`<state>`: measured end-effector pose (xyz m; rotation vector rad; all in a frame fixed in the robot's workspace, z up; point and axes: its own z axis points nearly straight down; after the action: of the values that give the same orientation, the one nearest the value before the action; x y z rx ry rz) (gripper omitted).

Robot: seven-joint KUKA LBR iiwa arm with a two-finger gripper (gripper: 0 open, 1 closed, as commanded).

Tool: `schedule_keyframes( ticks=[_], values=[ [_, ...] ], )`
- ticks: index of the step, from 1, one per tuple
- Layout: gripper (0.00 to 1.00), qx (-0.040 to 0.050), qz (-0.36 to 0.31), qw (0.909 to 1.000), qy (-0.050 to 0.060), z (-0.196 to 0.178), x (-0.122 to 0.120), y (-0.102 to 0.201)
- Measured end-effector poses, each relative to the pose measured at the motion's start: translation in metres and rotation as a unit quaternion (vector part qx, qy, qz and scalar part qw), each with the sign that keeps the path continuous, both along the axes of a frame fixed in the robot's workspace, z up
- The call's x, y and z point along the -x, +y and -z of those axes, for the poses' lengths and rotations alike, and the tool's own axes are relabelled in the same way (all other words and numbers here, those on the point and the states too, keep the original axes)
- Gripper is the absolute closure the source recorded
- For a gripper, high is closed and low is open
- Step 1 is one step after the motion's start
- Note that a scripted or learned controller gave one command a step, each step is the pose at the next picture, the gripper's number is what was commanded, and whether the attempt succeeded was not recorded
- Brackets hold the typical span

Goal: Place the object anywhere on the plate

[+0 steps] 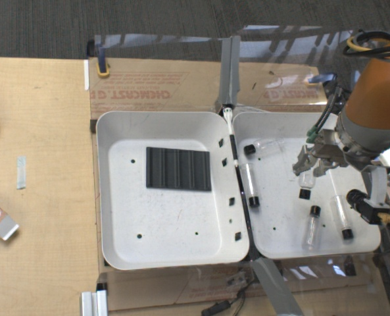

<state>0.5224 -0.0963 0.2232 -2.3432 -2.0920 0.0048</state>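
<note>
Hand (311,168) low over right bin (273,242), upper middle part, metal fingers (304,165) pointing down-left; open or closed — cannot tell from this angle, nothing seen between them. Grey arm (372,104) with orange band reaching in from right. Just below hand, small clear vial with black cap (305,190) on bin floor. Further clear tubes scattered near: one (310,226) lower middle, one (342,220) toward right, one (250,183) along left wall. Across divider, dark ribbed plate (178,169) flat in left bin (116,242), bare on top. Tan surface (37,242) to far left
</note>
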Motion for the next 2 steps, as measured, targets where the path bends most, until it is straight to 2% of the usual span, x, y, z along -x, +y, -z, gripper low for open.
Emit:
schedule_keyframes(
  ticks=[1, 2],
  values=[
    [1.00, -0.0001, 0.080, 0.9968, 0.002, 0.033, -0.007, 0.072],
    [1.00, 0.0008, 0.043, 0.9991, 0.001, 0.019, -0.090, 0.119]
  ],
)
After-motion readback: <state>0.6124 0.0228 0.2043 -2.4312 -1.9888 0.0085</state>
